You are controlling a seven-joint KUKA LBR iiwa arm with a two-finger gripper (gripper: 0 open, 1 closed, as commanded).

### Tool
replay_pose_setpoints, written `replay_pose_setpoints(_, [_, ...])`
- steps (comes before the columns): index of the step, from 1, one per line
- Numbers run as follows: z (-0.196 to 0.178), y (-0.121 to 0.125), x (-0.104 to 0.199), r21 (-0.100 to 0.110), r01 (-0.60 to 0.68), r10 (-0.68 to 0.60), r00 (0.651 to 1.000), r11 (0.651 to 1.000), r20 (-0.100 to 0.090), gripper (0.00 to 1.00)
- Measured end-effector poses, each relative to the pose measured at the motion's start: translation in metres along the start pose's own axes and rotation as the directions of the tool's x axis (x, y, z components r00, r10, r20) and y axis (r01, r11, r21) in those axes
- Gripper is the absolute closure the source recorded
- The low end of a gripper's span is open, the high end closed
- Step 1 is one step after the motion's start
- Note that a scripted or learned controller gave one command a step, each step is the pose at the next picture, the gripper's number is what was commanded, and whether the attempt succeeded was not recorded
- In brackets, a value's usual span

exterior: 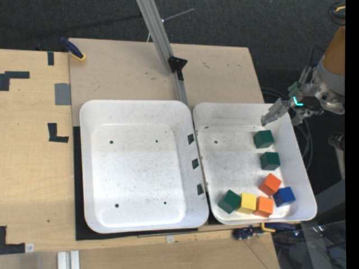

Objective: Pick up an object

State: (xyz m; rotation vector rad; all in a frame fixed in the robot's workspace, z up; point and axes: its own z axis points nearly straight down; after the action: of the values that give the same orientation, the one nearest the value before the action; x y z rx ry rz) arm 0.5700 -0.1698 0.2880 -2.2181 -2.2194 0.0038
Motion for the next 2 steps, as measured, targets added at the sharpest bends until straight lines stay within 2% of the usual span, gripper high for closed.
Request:
replay_pose_setpoints(1, [-0.002, 0.001, 0.000, -0.003, 0.002, -0.002, 1.000, 1.000, 0.001, 0.00])
replay_pose_setpoints(2, [0.050, -0.009, -0.003, 0.002, 0.000, 0.000, 1.000, 1.000, 0.001, 0.00])
